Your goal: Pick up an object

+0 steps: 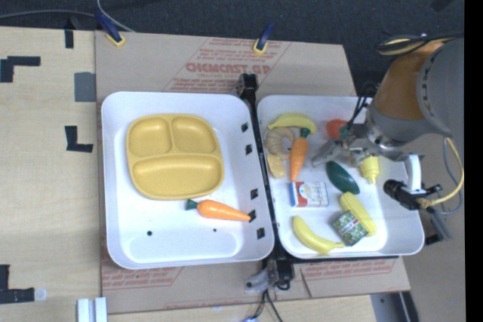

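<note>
My gripper (332,150) reaches into the right bin (392,243) from the right, low over its upper middle. It sits between the red tomato (335,128) above it and the dark green vegetable (343,178) below it, just right of an orange carrot (299,155). A small yellow piece (368,168) lies under the wrist. I see nothing lifted by the gripper.
The right bin also holds a banana (293,121), a beige piece (278,144), a small carton (309,194), corn (358,210), a second banana (312,236) and a green packet (347,226). The left bin (121,237) holds a yellow divided plate (175,154) and a carrot (220,210).
</note>
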You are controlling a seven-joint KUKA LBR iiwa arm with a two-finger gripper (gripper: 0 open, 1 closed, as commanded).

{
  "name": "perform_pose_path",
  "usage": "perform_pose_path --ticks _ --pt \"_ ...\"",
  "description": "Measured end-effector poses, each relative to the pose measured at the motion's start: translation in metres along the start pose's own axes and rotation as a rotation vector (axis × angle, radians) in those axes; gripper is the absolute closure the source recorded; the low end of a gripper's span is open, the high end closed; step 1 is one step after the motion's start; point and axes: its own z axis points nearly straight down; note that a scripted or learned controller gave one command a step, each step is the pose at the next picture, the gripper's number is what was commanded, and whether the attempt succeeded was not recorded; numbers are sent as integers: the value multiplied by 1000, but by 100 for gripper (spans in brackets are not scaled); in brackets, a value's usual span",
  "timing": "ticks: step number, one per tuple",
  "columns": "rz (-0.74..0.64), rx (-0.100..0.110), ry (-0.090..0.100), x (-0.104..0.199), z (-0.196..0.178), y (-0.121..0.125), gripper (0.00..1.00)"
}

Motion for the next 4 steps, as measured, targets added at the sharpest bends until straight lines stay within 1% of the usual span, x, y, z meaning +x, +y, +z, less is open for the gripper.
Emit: perform_pose_path --ticks 1,2,3,4 --pt "-1 4 2 1 -6 0 100" --pt "-1 5 2 1 -6 0 0" --pt "7 -6 -8 30 13 -12 0" --pt "6 -4 -6 30 6 -12 100"
